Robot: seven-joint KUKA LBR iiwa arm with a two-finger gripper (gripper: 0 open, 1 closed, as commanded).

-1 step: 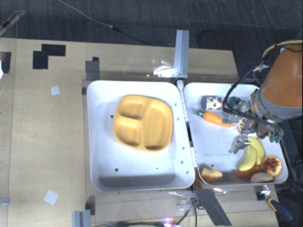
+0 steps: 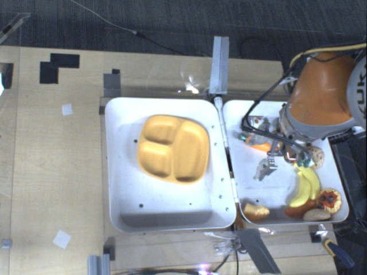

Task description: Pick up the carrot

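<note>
— Where is the carrot (image 2: 261,147)?

— In the right bin (image 2: 248,171), up and to the left of the gripper (image 2: 268,168), near it but apart from the fingers. Only a short orange stretch shows; cables and the wrist cover the rest. What shows runs roughly left to right across the view. I cannot tell which end is the tip.

— And the gripper?

— It hangs over the bare middle of the right bin. Its two fingers point down and stand a little apart, with nothing between them.

— Any writing?

— Dark letters sit on the grey arm (image 2: 327,90) at the right edge, cut off and unreadable.

— Count the rest.

— Two white bins. In the left bin (image 2: 123,171), well to the gripper's left, lies one yellow tray (image 2: 173,148) with three compartments. To the gripper's lower right lies one banana (image 2: 305,189); past it, one round red-and-orange piece (image 2: 329,199). Below the gripper, by the bin's near wall, sits one pale bread-like piece (image 2: 256,212). A brown item (image 2: 307,212) lies under the banana's end; I cannot tell what it is.
</note>
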